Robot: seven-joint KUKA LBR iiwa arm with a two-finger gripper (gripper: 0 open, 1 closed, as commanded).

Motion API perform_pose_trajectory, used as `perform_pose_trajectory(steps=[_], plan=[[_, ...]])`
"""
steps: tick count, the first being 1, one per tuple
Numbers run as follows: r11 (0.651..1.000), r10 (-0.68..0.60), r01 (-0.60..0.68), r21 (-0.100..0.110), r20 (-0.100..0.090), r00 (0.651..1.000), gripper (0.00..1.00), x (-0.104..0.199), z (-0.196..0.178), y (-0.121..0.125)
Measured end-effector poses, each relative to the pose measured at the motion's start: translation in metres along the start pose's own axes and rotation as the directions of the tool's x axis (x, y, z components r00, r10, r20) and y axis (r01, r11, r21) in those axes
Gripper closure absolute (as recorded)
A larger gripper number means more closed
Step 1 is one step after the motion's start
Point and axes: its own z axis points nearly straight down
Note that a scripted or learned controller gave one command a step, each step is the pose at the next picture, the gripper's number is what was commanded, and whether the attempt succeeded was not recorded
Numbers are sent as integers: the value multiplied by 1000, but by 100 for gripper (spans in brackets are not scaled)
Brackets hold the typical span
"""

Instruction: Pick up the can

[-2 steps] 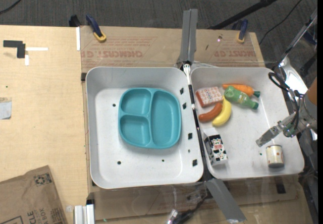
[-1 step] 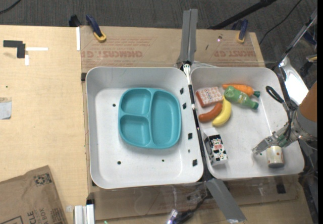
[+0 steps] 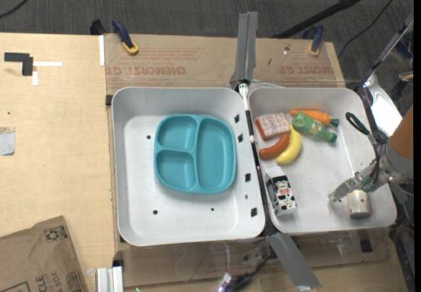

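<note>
The can (image 3: 358, 204) is small and silver, and sits near the front right corner of the right bin (image 3: 329, 172). My gripper (image 3: 355, 189) hangs right over it, reaching in from the right edge on the grey arm (image 3: 401, 152). It is open: one metal finger (image 3: 341, 192) sticks out to the left of the can, and the other is close above the can's right side. The can rests on the bin floor and is not clamped.
In the right bin's back half lie a red-and-white packet (image 3: 272, 125), a carrot (image 3: 312, 115), a green bottle (image 3: 314, 128), a banana (image 3: 292, 146) and a sausage (image 3: 273, 148). A cow-patterned carton (image 3: 281, 194) lies by the divider. The left bin (image 3: 131, 166) holds a teal divided plate (image 3: 196, 153).
</note>
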Motion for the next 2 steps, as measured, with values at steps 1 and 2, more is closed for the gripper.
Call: perform_pose_trajectory(steps=[1,2], plan=[[995,102,-102,1,-2,995,0,14,1,6],[986,166,-166,-1,2,986,0,-1,-80,0]])
